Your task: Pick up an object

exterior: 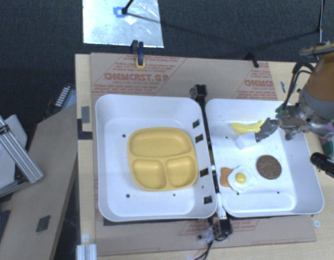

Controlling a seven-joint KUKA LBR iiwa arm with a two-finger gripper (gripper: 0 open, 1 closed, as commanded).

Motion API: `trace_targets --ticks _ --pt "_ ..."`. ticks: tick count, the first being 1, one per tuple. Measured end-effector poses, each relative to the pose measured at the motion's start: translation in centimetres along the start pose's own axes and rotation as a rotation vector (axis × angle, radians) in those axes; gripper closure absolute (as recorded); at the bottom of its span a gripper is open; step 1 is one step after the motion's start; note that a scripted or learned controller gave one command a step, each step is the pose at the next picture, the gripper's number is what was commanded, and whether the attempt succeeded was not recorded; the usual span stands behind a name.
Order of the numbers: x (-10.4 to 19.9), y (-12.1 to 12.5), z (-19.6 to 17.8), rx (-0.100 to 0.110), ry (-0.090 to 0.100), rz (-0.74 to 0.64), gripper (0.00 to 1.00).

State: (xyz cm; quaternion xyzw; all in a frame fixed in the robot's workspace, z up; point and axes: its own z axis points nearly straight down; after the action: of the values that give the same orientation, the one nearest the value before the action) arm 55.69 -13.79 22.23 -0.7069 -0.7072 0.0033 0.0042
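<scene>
The right bin point(302, 199) holds a yellow banana point(247, 127) near its back, with a small white piece point(244, 141) just in front of it. Further forward lie a round brown patty point(269, 167), a fried egg point(240, 179) and an orange slice point(226, 176) tucked under the egg's left side. My gripper point(277, 131) hovers over the right bin's back right part, just right of the banana and above the patty. Its fingers are spread open with nothing between them.
The left bin point(110, 145) carries a yellow three-compartment tray point(159, 157). A black divider with clips point(206, 145) runs between the two bins. The arm's grey body and orange band point(324, 83) cover the right bin's far right corner.
</scene>
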Motion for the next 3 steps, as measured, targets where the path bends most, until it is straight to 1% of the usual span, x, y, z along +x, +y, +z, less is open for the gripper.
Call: trace_targets --ticks 1,3 --pt "0.0 0.3 -0.7 -0.012 -0.002 -0.003 0.0" --pt "0.2 0.1 11.8 -0.009 -0.001 -0.001 0.0"
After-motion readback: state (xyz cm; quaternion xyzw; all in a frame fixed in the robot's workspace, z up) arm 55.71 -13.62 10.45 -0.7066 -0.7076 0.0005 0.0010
